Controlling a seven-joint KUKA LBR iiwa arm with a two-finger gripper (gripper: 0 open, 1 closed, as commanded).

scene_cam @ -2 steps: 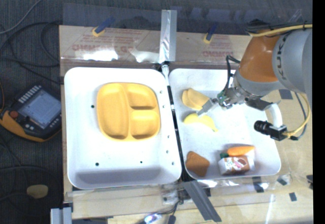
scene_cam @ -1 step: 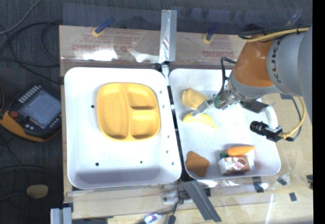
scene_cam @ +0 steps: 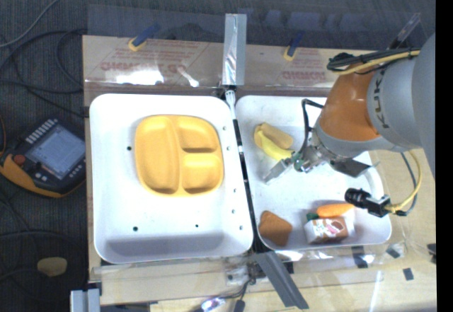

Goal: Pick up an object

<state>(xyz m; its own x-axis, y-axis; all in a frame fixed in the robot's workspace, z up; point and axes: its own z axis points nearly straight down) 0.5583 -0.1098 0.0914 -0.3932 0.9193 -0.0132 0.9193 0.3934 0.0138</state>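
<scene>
The grey arm (scene_cam: 407, 102) with its orange band (scene_cam: 350, 109) looms highest, reaching in from three o'clock over the right bin (scene_cam: 382, 233). Its hand (scene_cam: 283, 165) hangs low at about nine o'clock in that bin, the fingers close together with nothing visible between them, their tips just beside the lower edge of a yellow banana-shaped toy (scene_cam: 272, 139). The banana lies at ten o'clock in the right bin, near the divider. At six o'clock in the same bin sits a brown rounded lump (scene_cam: 274, 227), and at five o'clock a small carton (scene_cam: 329, 229) with an orange carrot-like piece (scene_cam: 334, 210) touching its top. The left bin (scene_cam: 113, 226) holds a yellow divided tray (scene_cam: 178, 153), centred slightly toward twelve o'clock. A teach pendant (scene_cam: 46, 155) rests on the floor at nine o'clock, well apart from the tabletop (scene_cam: 163, 59).
</scene>
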